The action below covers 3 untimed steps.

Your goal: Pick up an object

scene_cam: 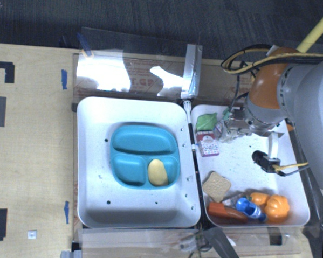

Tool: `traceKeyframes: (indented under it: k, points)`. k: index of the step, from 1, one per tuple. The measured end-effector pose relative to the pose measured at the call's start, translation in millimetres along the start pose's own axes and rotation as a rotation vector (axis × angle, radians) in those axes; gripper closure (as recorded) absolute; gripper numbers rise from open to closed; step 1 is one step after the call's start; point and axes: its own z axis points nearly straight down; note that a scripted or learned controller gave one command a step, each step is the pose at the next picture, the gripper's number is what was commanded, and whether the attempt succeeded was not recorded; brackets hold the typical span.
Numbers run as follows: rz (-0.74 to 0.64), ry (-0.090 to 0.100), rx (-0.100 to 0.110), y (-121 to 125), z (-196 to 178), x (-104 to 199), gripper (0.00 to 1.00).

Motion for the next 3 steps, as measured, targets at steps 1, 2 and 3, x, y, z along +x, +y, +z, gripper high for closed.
traceKeyframes:
  k: [1,2,3]
  points:
    - [0.0,0.0,0.002,-0.4,0.7,0.1,0.0]
    - [-0.002,-0.002,-0.002,0.9,-10.5,0.6,1.0]
    - [-0.004,-0.004,-0.006,2.1,-21.5,0.8,1.0]
